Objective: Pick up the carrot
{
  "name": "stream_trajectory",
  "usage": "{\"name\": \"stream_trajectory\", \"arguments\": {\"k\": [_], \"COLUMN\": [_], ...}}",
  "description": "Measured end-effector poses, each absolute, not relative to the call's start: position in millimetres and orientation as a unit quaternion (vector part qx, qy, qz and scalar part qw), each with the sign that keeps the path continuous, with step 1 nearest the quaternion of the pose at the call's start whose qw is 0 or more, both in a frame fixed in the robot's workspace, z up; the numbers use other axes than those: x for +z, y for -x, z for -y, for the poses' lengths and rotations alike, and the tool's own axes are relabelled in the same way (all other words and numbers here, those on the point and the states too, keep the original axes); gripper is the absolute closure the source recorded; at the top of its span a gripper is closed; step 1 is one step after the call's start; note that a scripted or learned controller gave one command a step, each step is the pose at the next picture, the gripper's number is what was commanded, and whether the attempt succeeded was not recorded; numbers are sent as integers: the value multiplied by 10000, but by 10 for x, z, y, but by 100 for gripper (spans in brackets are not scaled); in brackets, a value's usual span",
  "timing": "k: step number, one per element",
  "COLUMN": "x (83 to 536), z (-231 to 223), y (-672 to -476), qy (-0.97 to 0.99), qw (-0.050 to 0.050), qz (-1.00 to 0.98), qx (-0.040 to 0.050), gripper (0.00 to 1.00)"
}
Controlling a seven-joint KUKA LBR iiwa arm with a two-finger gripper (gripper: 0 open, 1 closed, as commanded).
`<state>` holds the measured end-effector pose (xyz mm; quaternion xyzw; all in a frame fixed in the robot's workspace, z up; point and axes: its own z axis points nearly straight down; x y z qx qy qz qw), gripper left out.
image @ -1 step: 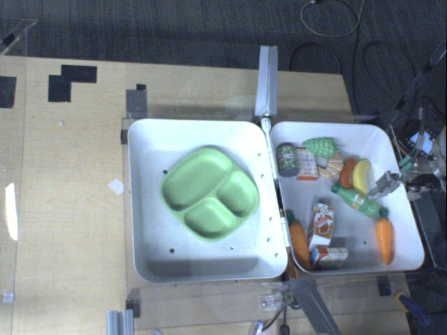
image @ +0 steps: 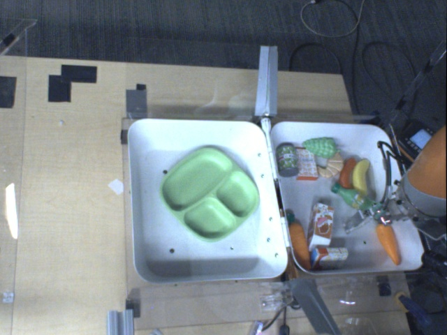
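Carrot (image: pixel 388 243) in right bin (image: pixel 408 265); claw (image: pixel 377 216) touching its top end; claw state unclear.

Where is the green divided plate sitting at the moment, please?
The green divided plate lies in the left bin, roughly at its middle, apart from the toy food that is all in the right bin beyond the divider.

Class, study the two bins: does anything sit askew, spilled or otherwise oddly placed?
Nothing is spilled or broken. The green divided plate sits turned at an angle to the left bin's walls. In the right bin, one carrot is wedged against the left wall, and another carrot lies just below the gripper.
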<state>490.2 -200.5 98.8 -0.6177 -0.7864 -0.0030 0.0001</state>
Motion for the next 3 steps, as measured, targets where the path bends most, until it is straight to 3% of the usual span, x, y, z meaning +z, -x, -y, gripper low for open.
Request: {"name": "stream_trajectory", "arguments": {"k": [1, 2, 3], "x": [1063, 2112, 2110], "z": [2006, 1675, 1676], "y": [-4907, -4885, -4884], "qy": [6172, 6779, 6779], "qw": [4, -2, 1], "qz": [7868, 7352, 7351], "qx": [-22, 0, 1], "gripper": [100, 100, 0]}}
